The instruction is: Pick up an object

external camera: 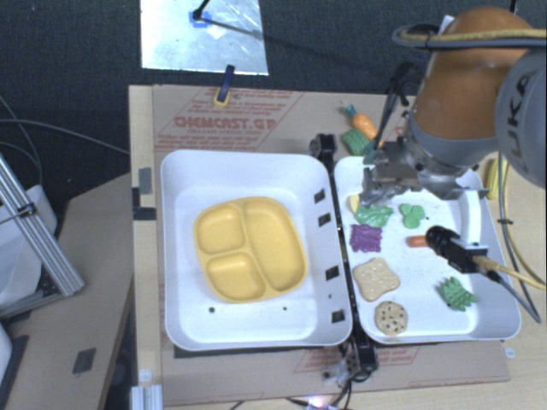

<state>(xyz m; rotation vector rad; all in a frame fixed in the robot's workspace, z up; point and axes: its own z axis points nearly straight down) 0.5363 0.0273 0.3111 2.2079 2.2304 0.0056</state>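
Dark carpet (68,49) (shiny foil sheet (203,24)), tan bench (85,254).

The flat brown cardboard sheet (248,118) under the two bins carries red printed lettering along its far edge; the large line seems to read "CHEMCAST GP", though the letters are blurred, and the smaller lines around it cannot be read. More red print on its near edge is too small to tell. The grey arm housing (523,118) shows dark letters, partly cut off, likely "KUKA".
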